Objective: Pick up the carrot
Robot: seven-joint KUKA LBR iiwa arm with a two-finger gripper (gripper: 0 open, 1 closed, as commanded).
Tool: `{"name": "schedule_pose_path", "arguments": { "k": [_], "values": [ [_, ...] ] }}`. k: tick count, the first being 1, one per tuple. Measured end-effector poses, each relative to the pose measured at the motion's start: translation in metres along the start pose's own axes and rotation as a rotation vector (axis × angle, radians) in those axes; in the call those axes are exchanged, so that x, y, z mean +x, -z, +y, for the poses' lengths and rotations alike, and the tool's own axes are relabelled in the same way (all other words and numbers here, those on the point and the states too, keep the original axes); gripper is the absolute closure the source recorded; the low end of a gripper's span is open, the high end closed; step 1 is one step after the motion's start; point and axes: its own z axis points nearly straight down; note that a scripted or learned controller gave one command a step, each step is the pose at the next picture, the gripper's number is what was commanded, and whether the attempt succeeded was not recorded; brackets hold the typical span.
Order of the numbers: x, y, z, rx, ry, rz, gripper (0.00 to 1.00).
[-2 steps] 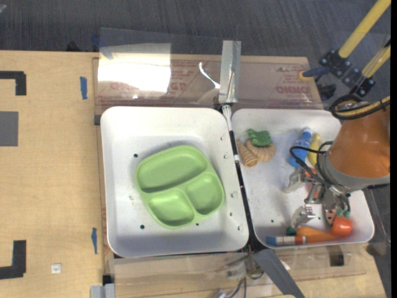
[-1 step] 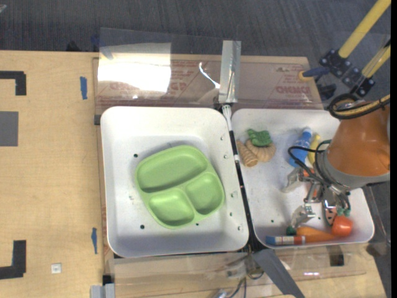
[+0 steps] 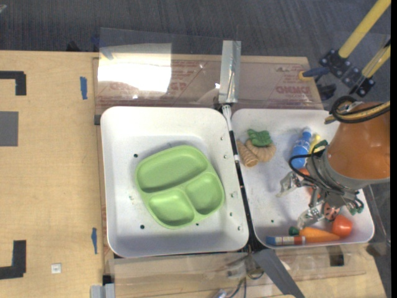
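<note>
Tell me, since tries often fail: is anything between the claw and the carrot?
Nothing visible. The claw hangs just above the carrot in the right bin; a red tomato and a marker lie beside it.

I can read nothing for certain from here. The clear plastic sheet (image 3: 260, 82) behind the two white bins carries faint reddish printing, seemingly reversed, and too blurred for me to make out a word. A small white square sticker (image 3: 56, 268) on the tan wooden desk (image 3: 43, 166) is likewise illegible.
</note>
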Motion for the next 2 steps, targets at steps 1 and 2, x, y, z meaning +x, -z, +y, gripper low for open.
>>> {"name": "schedule_pose_path", "arguments": {
  "k": [1,2],
  "values": [
    [-0.081,0.073,0.070,-0.016,0.016,0.019,0.00],
    [-0.047,-0.019,0.007,-0.014,-0.084,0.026,0.00]
  ]
}}
